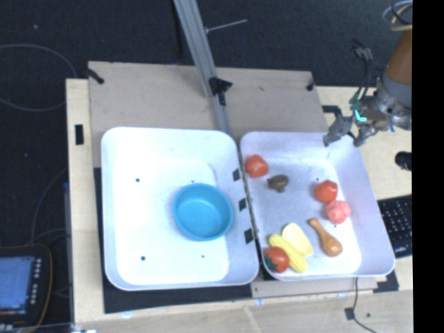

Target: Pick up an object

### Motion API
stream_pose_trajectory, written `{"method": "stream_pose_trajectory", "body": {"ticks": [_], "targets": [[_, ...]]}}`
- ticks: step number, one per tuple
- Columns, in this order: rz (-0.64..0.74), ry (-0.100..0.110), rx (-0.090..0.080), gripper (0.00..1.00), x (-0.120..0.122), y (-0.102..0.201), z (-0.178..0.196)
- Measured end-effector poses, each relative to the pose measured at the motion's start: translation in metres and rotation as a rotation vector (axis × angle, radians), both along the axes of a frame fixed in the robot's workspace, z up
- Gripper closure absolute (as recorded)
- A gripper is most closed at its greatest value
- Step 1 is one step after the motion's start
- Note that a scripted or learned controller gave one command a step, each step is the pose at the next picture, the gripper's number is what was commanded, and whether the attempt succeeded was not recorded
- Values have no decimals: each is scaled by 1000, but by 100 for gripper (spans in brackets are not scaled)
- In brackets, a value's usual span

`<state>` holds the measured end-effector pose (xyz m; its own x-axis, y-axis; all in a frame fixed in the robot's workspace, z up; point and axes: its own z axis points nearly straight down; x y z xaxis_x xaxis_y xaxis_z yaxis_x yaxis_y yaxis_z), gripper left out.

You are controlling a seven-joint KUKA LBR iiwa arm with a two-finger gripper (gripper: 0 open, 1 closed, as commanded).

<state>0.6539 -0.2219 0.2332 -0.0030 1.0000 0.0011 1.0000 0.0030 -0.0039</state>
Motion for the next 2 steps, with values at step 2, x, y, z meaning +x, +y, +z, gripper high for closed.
{"method": "stream_pose_trajectory", "body": {"ticks": [2], "targets": [[-4, -2, -5, 0, -6, -3, -40]]}}
